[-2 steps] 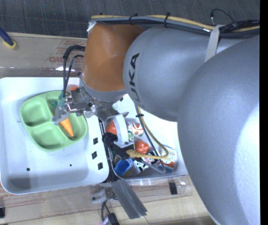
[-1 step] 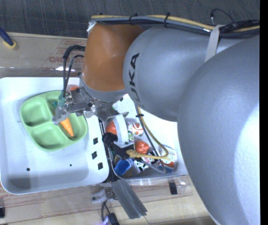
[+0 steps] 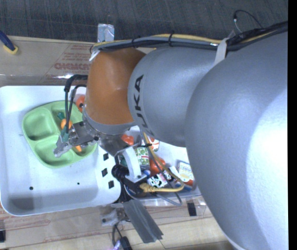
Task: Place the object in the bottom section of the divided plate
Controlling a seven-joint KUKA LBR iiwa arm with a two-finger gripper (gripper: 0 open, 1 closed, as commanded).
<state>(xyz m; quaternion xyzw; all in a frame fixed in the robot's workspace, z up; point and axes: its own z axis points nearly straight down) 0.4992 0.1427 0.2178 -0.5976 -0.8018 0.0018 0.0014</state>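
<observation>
A light green divided plate (image 3: 40, 126) lies in the left white bin (image 3: 13, 155), toward its right side. My gripper (image 3: 65, 142) hangs over the plate's lower right section, its tip close to the plate's surface. Small orange and green objects (image 3: 65, 123) lie just above the gripper, near the plate's centre ridge. The arm's orange band (image 3: 109, 87) and grey body cover the plate's right rim.
The right bin (image 3: 187, 155) is mostly hidden under the arm; several small colourful items (image 3: 161, 173) show in it below the wrist. A cardboard sheet (image 3: 39, 56) lies behind the bins. Black cables loop near the divider between the bins.
</observation>
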